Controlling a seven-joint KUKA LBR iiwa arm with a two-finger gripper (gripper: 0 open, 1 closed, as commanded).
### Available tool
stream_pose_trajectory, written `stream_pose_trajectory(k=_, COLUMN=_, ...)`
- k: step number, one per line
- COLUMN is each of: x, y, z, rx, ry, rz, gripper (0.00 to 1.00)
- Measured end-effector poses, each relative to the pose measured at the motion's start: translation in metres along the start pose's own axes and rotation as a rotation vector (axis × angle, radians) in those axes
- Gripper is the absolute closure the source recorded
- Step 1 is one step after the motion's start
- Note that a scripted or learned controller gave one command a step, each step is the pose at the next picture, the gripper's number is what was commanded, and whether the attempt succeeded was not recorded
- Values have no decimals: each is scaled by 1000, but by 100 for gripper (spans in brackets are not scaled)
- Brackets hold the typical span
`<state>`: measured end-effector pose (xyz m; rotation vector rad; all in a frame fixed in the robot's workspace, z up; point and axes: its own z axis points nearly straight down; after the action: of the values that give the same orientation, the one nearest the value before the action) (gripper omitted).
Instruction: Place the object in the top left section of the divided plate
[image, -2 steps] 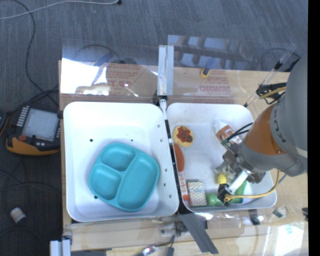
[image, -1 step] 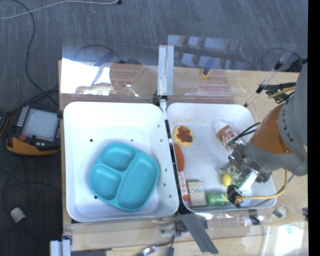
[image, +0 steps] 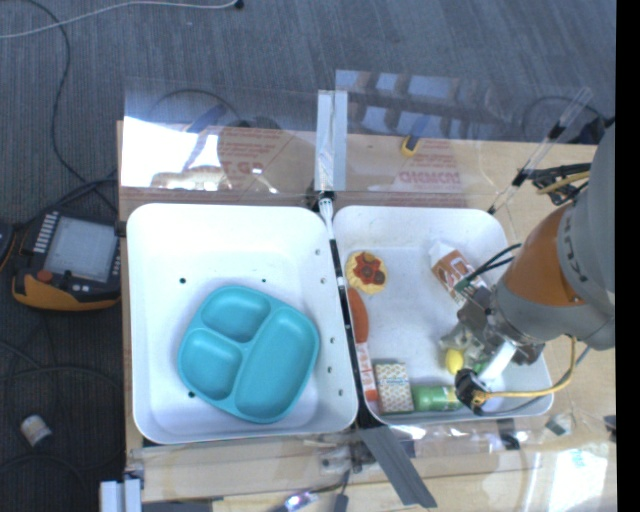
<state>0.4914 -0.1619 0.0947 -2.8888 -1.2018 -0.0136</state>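
A teal divided plate lies in the left bin, its three sections bare. The arm reaches into the right bin from the right, and its gripper hangs low near the bin's front right. A small yellow object sits right beside the gripper; whether it is between the fingers is hidden by the wrist. Other items in the right bin: a pizza-slice toy, a red sausage, a white-and-orange packet, a patterned box and a green object.
A yellow cable loops from the wrist over the right bin's front right corner. Clear plastic walls stand behind both bins. A handheld pendant lies on the floor to the left.
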Motion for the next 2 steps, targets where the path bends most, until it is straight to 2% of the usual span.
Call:
stream_pose_trajectory(k=1, x=1, y=-4, z=5, rx=-13, ry=-2, rz=53, gripper=100)
stream_pose_trajectory(k=2, x=-13, y=24, z=4, rx=24, ry=25, rz=366, gripper=100)
